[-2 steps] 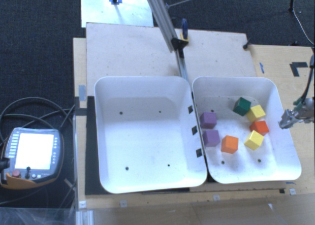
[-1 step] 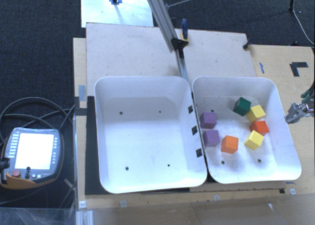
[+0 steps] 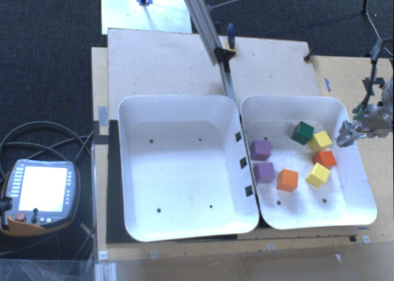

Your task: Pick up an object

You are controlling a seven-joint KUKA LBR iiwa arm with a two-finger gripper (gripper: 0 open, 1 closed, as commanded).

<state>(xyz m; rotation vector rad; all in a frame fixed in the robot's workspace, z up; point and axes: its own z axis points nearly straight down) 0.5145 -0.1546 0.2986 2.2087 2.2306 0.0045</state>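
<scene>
The right bin (image 3: 363,203) holds several small blocks: a green one (image 3: 302,133), two yellow ones (image 3: 320,141) (image 3: 317,175), a red one (image 3: 324,158), an orange one (image 3: 287,180) and two purple ones (image 3: 260,149) (image 3: 265,171). My gripper (image 3: 346,133) reaches in from the right edge and hovers over the bin's right rim, just right of the upper yellow block. Nothing shows between its fingers.
The left bin (image 3: 132,120) lies beside the right one. A slanted metal pole (image 3: 200,12) with a clamp (image 3: 226,49) stands behind the bins. A teach pendant (image 3: 40,197) with cables rests at the far left, off the bench.
</scene>
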